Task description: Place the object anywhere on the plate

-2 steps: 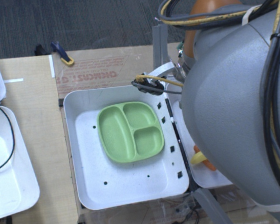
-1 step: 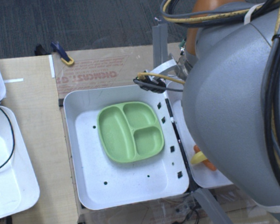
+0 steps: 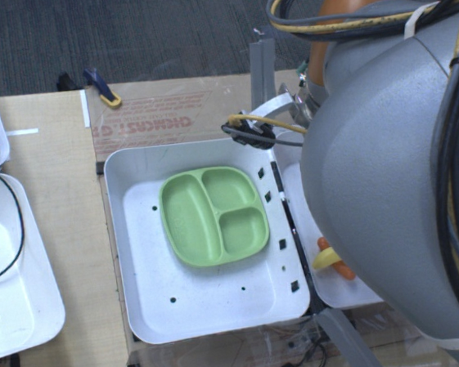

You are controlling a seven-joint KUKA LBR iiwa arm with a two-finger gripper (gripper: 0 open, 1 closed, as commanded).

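Camera view: claw's state impossible to tell behind grey arm [image 3: 393, 176], green plate [image 3: 214, 215] apart.

The shallow white left bin [image 3: 139, 255] lies open from above — the pale green three-compartment plastic plate [image 3: 214, 215] sits toward its upper middle, with bare floor around it, widest along the near side. The bulky grey robot arm [image 3: 395, 192] covers most of the shallow white right bin [image 3: 328, 287], leaving a narrow strip where a small orange and yellow object [image 3: 334, 260] lies. Black and yellow cables [image 3: 260, 130] overhang the divider between the bins.
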